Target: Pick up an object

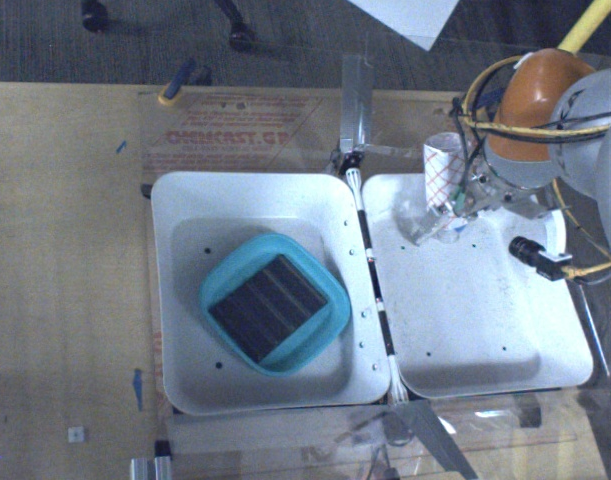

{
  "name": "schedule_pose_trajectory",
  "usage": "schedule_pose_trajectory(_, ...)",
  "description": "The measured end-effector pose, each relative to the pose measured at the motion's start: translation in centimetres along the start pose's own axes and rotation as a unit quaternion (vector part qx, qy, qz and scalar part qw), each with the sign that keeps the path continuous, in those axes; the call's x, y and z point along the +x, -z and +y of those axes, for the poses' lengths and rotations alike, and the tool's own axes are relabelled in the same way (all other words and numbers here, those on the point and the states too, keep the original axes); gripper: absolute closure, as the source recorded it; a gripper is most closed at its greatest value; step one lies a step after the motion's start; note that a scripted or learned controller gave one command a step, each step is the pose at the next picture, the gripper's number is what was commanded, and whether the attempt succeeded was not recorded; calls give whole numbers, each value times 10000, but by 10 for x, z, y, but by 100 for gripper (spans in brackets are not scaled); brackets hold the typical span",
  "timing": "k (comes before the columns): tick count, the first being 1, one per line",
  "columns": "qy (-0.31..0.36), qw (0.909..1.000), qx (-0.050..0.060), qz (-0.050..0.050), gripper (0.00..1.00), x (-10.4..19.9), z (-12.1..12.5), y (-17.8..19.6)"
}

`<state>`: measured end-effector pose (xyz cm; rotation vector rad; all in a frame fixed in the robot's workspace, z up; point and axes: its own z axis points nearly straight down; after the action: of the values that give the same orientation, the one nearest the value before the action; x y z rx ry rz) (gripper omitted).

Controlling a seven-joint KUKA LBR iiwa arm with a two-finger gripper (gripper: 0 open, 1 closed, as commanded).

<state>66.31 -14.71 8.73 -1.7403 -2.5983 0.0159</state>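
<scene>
Overhead, claw point(437, 223) low over the right bin point(485, 358) near its far-left corner, jaw state impossible to tell, white cup with red lattice point(442, 169) just beyond it, teal container point(275, 301) well left in the left bin point(180, 368).

The left bin point(175, 218) is crowded at its middle by a teal dish point(275, 303) with a dark ridged block point(267, 308) in it — I have open floor only along the walls. My right bin point(485, 318) is open across its middle and near side — a paper cup point(443, 168) stands at the far rim.
</scene>
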Motion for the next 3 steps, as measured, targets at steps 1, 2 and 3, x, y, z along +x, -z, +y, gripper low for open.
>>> schedule_pose_trajectory(1, 148, 9999, -7, 18, 0, -11, -4, 0)
schedule_pose_trajectory(2, 277, 9996, -10, 14, 0, -17, -6, 0)
schedule_pose_trajectory(3, 270, 9996, 1, 15, 100, -18, -8, 10)
